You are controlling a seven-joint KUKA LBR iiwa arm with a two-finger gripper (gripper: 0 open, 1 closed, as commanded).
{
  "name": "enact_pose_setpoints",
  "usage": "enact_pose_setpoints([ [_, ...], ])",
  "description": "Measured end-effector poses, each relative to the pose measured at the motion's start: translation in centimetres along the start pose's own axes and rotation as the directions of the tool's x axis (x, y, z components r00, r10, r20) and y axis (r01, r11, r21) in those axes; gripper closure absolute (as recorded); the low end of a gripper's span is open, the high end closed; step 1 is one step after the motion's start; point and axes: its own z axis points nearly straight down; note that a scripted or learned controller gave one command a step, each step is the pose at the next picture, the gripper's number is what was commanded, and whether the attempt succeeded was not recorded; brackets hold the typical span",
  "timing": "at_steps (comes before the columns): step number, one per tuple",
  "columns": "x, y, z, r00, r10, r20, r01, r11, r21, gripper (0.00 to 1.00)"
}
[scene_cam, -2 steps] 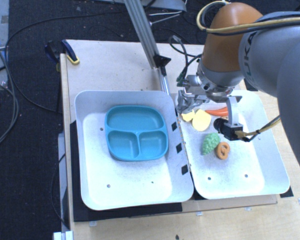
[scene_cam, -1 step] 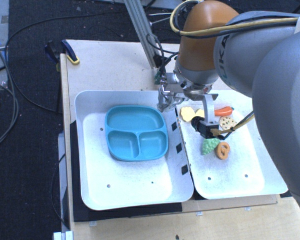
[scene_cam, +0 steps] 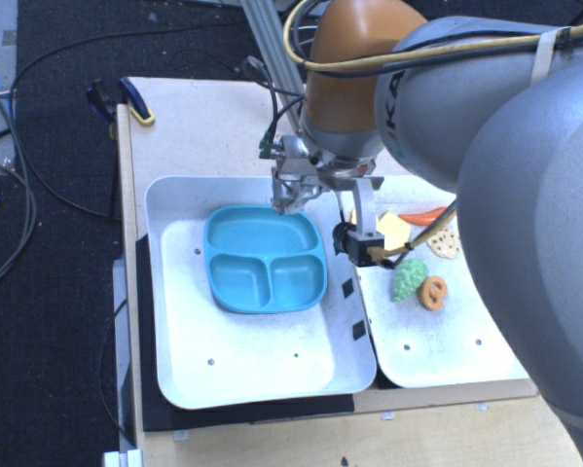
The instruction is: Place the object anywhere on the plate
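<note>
A blue plate (scene_cam: pixel 267 270) with three compartments lies in the left white bin (scene_cam: pixel 242 358). My gripper (scene_cam: pixel 291 200) hangs over the plate's far right rim, pointing down, low and close to the plate. I see no object under it or on the plate. In the right bin (scene_cam: pixel 447 348) lie several small food items: a yellow wedge (scene_cam: pixel 395 230), an orange carrot-like piece (scene_cam: pixel 425 216), a speckled cracker (scene_cam: pixel 445 245), a green bunch (scene_cam: pixel 409 279) and a brown ring (scene_cam: pixel 433 293).
The grey arm with its orange wrist band (scene_cam: pixel 359 37) covers the upper right and part of the right bin. A black fitting (scene_cam: pixel 354 243) sits at the divide between the bins. A blue and yellow tool (scene_cam: pixel 137 103) lies at the bench's far left corner.
</note>
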Motion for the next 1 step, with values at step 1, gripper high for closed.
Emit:
enact_pose_setpoints([
  [1, -0.33, 0.00, 0.04, 1.000, 0.005, 0.001, -0.005, 1.000, 0.002, 0.00],
])
